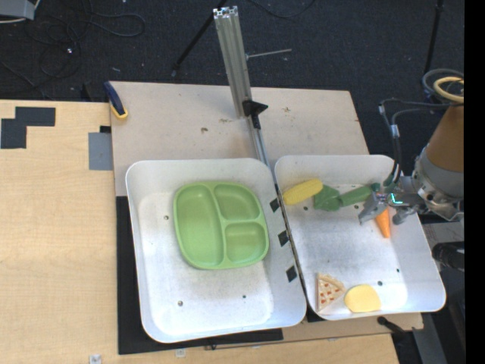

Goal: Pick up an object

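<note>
Gripper [383, 207] low at right bin's [424, 298] far right edge; finger state impossible to tell. Orange carrot [384, 224] just beneath, green toy [345, 198] beside, left; yellow corn [301, 191] farther left.

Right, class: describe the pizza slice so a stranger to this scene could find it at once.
Start at the right white bin, the one the arm reaches into. Go to its near edge, away from the claw. There the pizza slice lies beside a round yellow piece; it is the only flat triangle, pale with red spots.
</note>
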`<control>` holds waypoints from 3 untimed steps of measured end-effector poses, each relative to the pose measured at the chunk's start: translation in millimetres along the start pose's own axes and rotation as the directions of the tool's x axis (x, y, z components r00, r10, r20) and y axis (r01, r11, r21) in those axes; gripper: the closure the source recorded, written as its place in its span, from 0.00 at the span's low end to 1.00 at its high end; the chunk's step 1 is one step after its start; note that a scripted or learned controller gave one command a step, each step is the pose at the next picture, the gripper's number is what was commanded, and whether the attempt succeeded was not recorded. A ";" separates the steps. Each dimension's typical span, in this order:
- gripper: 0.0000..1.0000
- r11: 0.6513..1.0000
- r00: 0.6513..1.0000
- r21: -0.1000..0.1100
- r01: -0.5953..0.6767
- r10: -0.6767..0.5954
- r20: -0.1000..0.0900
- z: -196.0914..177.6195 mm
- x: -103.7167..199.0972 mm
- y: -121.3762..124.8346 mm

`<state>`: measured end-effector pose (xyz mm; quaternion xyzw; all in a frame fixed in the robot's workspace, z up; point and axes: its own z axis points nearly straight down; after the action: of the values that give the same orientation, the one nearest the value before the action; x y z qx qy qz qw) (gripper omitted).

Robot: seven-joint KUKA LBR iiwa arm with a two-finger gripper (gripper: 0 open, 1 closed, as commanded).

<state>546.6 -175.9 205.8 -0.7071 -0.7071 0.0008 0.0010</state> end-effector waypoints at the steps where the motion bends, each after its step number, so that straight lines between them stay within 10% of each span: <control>1: 0.00 1.000 1.000 -0.001 0.000 0.000 0.000 -0.6 0.0 0.4; 3: 0.00 1.000 1.000 0.006 0.000 0.000 -0.003 101.0 2.1 -10.2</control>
<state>536.1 -173.8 104.8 -0.7073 -0.7069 0.0021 0.0041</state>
